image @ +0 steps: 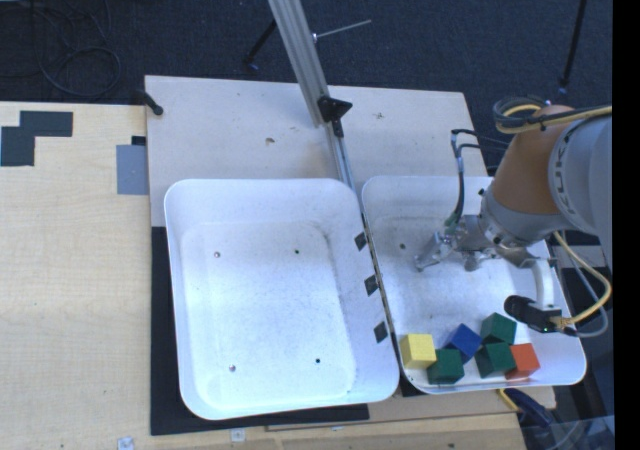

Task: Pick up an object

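pale bench (240, 128) on dark carpet carries the left bin (265, 298) and the right bin (420, 208), the arm (545, 188) cut off at the right edge and covering that bin's far rim. gripper (432, 256) points left above bare floor of the right bin, finger state cannot be told. small blocks (470, 350) cluster at its near edge: yellow, blue, three green, orange; too cube-like for a long axis

A robotics lab: white bins (270, 200) on a bench (70, 268), cables (70, 63) on carpet
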Robot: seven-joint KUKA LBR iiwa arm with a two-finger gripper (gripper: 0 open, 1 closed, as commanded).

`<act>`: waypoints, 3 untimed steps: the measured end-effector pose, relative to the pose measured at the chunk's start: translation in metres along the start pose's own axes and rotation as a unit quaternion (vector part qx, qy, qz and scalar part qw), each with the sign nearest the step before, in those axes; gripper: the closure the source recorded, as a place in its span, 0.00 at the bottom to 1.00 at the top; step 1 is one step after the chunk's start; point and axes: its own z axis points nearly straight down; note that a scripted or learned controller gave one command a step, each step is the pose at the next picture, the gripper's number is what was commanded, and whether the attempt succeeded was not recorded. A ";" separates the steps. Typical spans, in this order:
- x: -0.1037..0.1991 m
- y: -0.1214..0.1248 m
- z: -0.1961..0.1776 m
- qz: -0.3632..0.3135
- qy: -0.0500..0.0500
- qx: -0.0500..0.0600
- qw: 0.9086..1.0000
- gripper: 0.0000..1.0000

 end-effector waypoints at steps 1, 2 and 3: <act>0.036 -0.027 -0.003 0.001 0.000 -0.001 1.000 0.00; 0.103 -0.042 -0.106 0.000 0.001 -0.002 1.000 0.00; 0.019 -0.046 -0.172 0.005 -0.002 -0.002 1.000 0.00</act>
